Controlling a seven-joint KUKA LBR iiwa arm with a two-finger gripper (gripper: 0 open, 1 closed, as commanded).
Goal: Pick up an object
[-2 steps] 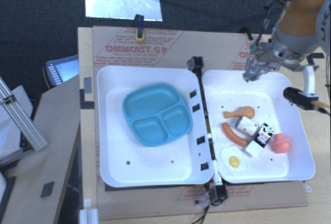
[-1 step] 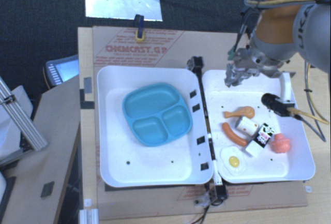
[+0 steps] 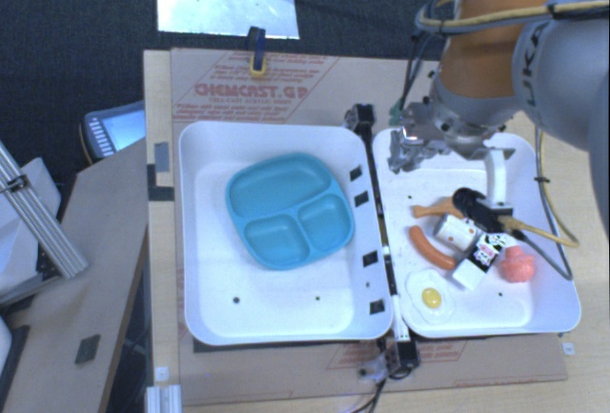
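Several toy foods lie in the right white bin (image 3: 553, 311): a red-orange sausage (image 3: 434, 247), a fried egg (image 3: 431, 295), a small orange piece (image 3: 434, 209), a pink ball (image 3: 518, 265) and a white carton with black and red print (image 3: 484, 254). My gripper (image 3: 407, 155) hangs over the bin's far left corner, up and to the left of the orange piece. It is apart from all the toys, and nothing shows in its grasp. The grey arm with its orange band comes in from the upper right.
The left white bin (image 3: 205, 306) holds a blue divided plate (image 3: 291, 209). A black-clipped rim (image 3: 374, 211) separates the two bins. Cardboard lies under both bins, and a grey device (image 3: 112, 130) stands off the bench's left side.
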